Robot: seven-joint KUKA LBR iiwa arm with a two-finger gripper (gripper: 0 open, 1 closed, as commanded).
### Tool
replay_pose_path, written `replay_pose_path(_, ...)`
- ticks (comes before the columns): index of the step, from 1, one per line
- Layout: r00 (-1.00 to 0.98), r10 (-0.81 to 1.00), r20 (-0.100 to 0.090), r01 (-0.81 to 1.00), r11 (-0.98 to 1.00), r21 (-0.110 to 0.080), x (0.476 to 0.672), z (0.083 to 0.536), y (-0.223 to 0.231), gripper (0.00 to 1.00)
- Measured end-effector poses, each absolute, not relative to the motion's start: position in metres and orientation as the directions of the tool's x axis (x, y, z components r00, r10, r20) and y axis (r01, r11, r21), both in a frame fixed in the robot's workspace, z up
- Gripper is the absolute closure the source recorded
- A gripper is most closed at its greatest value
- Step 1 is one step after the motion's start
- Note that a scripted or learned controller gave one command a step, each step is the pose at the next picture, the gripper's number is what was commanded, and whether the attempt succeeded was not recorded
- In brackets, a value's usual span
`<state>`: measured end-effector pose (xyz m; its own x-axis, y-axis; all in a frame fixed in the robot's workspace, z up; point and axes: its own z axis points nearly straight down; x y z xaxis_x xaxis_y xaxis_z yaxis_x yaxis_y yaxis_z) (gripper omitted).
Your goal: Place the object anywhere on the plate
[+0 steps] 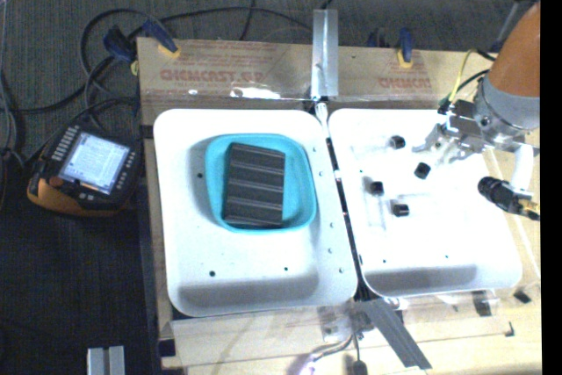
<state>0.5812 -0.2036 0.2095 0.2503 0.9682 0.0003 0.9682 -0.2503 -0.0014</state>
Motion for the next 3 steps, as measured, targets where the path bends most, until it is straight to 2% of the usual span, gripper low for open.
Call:
replay_pose_path(1, 0.25, 0.968, 0.0, 0.968, -0.25, -0.001, 0.581, 0.21, -0.204, 0.0)
replay_pose_path(2, 0.276, 0.961, -0.002, 0.961, -0.276, -0.003, 0.533, 0.195, -0.212, 0.0)
replay_pose_path(3, 0.365, 0.931, 0.0, 0.931, -0.365, -0.004, 0.498, 0.189, -0.147, 0.0)
